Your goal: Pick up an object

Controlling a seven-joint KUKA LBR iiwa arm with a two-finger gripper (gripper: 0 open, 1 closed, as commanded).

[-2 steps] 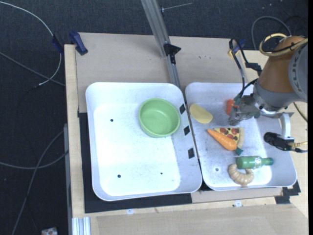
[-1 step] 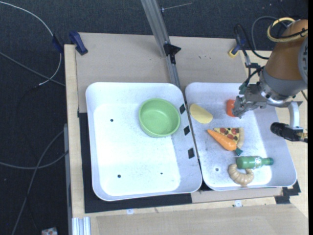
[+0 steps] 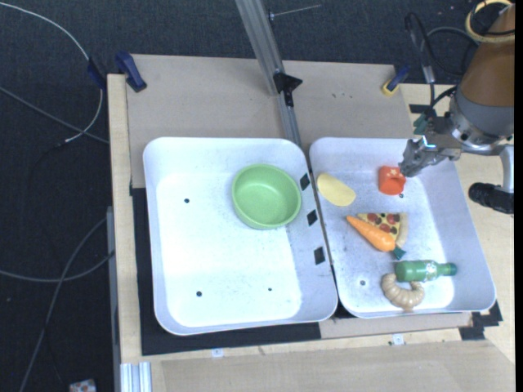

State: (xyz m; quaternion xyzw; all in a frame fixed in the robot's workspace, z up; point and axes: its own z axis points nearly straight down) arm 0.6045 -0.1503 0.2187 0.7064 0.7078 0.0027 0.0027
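Starting at your left, a green bowl (image 3: pixel 265 195) sits in the left bin (image 3: pixel 172 219). In the right bin (image 3: pixel 466 243), the gripper (image 3: pixel 412 158) hovers just beside the small red object (image 3: pixel 391 180); I cannot tell its opening. You are at the approach step: next, descend squarely over it.

1. A robotics lab or test cell: a plywood worktop (image 3: pixel 204 96) sits on dark carpet (image 3: pixel 49 137) with loose cables (image 3: pixel 49 243) trailing across it.
2. Blue clamps (image 3: pixel 129 70) hold the board's corners, and an aluminium rail (image 3: pixel 257 31) slants overhead.
3. Two white bins (image 3: pixel 163 219) hold toy food and a green bowl (image 3: pixel 265 195), under a grey-and-orange arm (image 3: pixel 489 80).
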